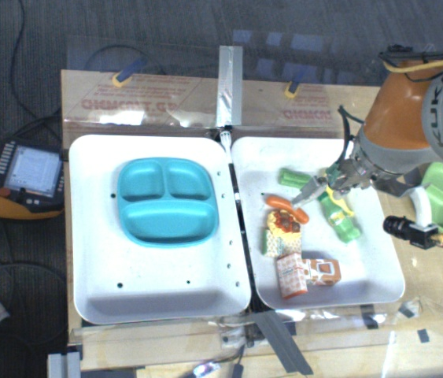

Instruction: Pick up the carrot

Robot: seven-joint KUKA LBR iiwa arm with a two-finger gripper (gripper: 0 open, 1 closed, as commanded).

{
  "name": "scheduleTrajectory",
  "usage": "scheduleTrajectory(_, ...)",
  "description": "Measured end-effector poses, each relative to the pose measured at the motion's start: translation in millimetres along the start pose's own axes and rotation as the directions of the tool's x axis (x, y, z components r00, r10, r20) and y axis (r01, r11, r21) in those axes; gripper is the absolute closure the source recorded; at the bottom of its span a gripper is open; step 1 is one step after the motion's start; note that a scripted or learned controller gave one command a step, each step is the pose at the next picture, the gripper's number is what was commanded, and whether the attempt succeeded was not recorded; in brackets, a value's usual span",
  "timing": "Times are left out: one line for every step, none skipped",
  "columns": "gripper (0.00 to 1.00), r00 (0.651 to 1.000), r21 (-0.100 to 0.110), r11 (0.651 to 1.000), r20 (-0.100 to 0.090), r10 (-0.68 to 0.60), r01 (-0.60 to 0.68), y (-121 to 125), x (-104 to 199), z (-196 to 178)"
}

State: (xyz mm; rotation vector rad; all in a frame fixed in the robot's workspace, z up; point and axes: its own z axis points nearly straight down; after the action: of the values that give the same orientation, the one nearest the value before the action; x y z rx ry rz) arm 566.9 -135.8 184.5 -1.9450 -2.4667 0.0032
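Two white bins sit side by side on the surface: left bin (95, 290) carrying a blue divided plate (166, 199); right bin (386, 278) carrying the small goods. Arm, grey with orange band (398, 120), enters from the right. Gripper (325, 183): low over the right bin; whether it is spread or closed cannot be told, and nothing is seen held. Green bottle (339, 217), just beneath the gripper. Printed packet (284, 228); small carton (306, 272). Carrot (286, 208): small, orange, lying in the right bin's left half, long axis running upper left to lower right, just left of and below the gripper, touching the packet's top.
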Motion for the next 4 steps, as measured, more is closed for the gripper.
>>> scheduleTrajectory(0.00, 0.888, -0.012, 0.888, 0.010, -0.459, 0.460, 9.7, 20.0, 84.5)
scheduleTrajectory(1.00, 0.888, -0.020, 0.888, 0.012, -0.460, 0.460, 13.1, 21.1, 71.0)
scheduleTrajectory(1.00, 0.982, -0.001, 0.982, -0.001, -0.187, 0.187, 26.6, 88.2, -47.7)
scheduleTrajectory(1.00, 0.909, -0.002, 0.909, 0.004, -0.416, 0.416, -48.8, 45.5, -195.0)
